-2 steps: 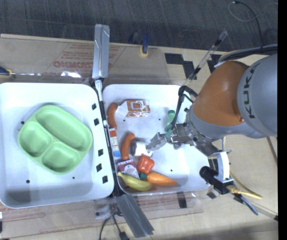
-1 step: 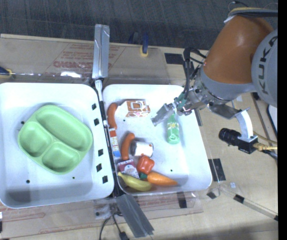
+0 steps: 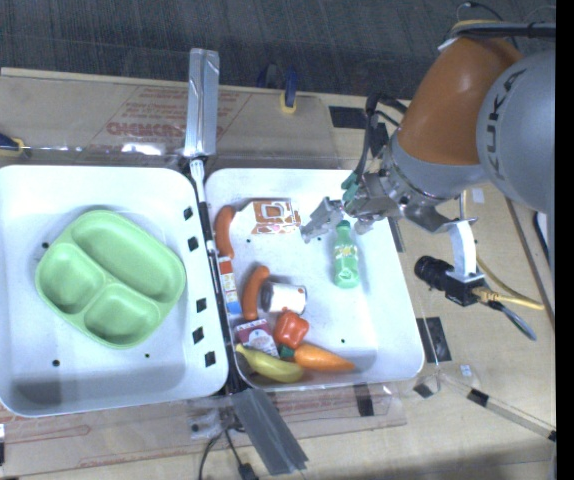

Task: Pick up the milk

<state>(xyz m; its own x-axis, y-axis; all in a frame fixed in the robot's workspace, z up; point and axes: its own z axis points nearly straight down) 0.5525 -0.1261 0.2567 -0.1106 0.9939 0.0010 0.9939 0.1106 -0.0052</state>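
Note:
The milk looks like the small white and orange carton [image 3: 274,215], lying flat near the back of the right bin [image 3: 387,308]. My gripper [image 3: 341,218] hangs to its right, low over the bin. Its fingers [image 3: 318,220] are spread open. The cap end of a green bottle [image 3: 346,260] lies just below the gap between them. I cannot tell whether the fingers touch the bottle. The carton is apart from the gripper, about a finger's length to the left.
The right bin also holds a red sausage [image 3: 224,230], an orange sausage [image 3: 255,285], a white can [image 3: 286,297], a red pepper [image 3: 290,328], a carrot [image 3: 319,359] and a banana [image 3: 270,367]. A green divided plate [image 3: 110,275] sits in the left bin [image 3: 17,368].

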